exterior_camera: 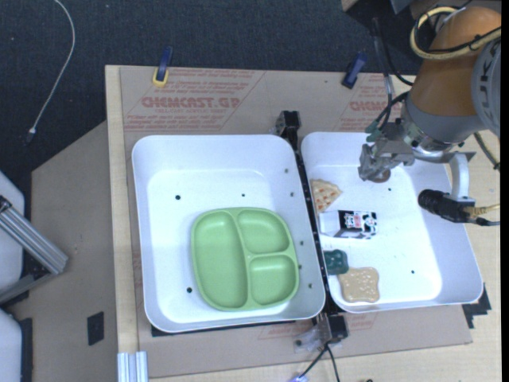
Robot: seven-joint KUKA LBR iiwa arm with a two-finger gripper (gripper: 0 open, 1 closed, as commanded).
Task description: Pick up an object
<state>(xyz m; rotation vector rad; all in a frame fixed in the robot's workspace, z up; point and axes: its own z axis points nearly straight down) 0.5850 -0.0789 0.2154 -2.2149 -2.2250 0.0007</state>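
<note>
**A:** Standing by the rig right now. So what's on the counter (pixel 127 213), going left to right?

**B:** Left bin (pixel 159 173) first: it holds a green divided plate (pixel 243 257), three compartments, sitting toward the near side. The rest of that bin is bare white.

**A:** And the right bin (pixel 445 269)?

**B:** All the pickable stuff is along its left side. A tan wedge-shaped piece (pixel 324 192), like a cracker or pizza slice, sits up against the left wall. Just below it is a small black-and-white packet (pixel 357 223). Nearer the front corner there's a dark teal block (pixel 335 261), with a beige toast-shaped piece (pixel 360 285) touching it or just beside it, hard to say which.

**A:** Where's the arm?

**B:** It comes in from the right, orange band (pixel 449 62) up top, and the gripper (pixel 375 167) hangs over the far part of the right bin, near the wedge but off to its right and apart from it.

**A:** Jaws pinching anything?

**B:** I can't tell whether they're spread or pressed together from up here, and I see nothing between them. All four objects lie on the bin floor.
</note>
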